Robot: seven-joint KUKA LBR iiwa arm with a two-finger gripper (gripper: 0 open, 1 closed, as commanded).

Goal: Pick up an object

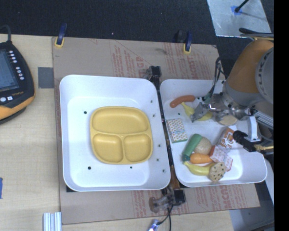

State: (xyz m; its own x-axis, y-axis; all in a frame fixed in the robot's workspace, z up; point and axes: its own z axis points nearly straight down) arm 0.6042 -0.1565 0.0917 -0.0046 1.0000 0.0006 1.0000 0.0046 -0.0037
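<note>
I judge that I am in the approach step of the pick: the gripper (202,113) is low in the right bin (253,174), at about 12 o'clock of its floor, but I see no object between its fingers. Whether the fingers are wide or narrow I cannot tell, because the dark metal parts blur together there. The nearest candidates are the small yellow piece (189,109), which touches or almost touches the tip, and the orange sausage (182,100) just beside it at 11 o'clock. The other toys, a green vegetable (191,146), a carrot (201,158) and a banana (198,168), lie at about 6 o'clock of the gripper, well apart from it. The next move, in my opinion, calls for a centring over one piece, then a closing and a straight lift. The arm (248,73) enters from 3 o'clock, its wrist bent down toward the bin. The left bin (70,129) bears a yellow tray (121,134).
</note>
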